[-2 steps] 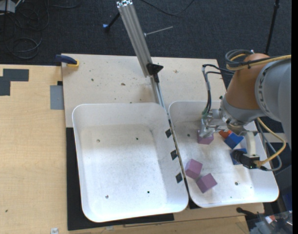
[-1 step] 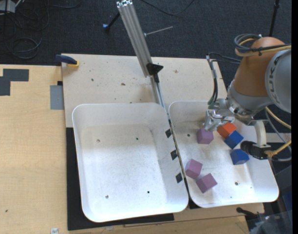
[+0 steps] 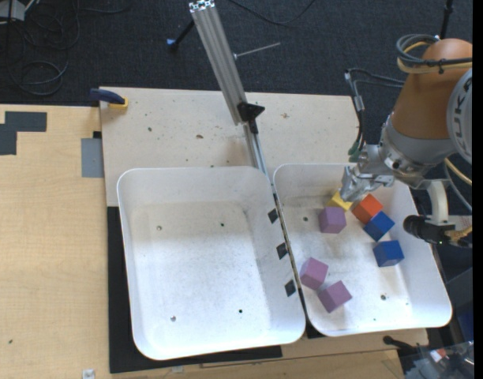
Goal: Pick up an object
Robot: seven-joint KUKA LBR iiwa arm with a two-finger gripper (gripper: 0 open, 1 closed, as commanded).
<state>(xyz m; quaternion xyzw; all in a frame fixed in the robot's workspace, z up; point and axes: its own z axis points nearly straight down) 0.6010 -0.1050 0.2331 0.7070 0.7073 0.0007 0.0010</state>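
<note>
Nearest the camera, low in the frame, lay two matte purple foam-looking cubes (image 3: 314, 273) and (image 3: 335, 295), close together in the right-hand shallow white plastic bin (image 3: 431, 306). Above them sat a third purple cube (image 3: 331, 220), and to its right a cluster: a small yellow block (image 3: 338, 201), an orange cube (image 3: 368, 208) and two blue cubes (image 3: 379, 226) and (image 3: 388, 253). The left-hand white bin (image 3: 194, 259) showed a speckled floor.

From the right of the frame the grey arm's metal two-finger gripper (image 3: 353, 186) hung just over the yellow block, at the upper edge of the cluster; whether it was spread or pressed together I could not tell.

I judged the blocks light, stiff and square-edged, with dull faces that should not slip. Opposite flat sides would be the place to pinch. The yellow block touched the orange cube, so its neighbour might crowd the grip or get nudged aside.
</note>
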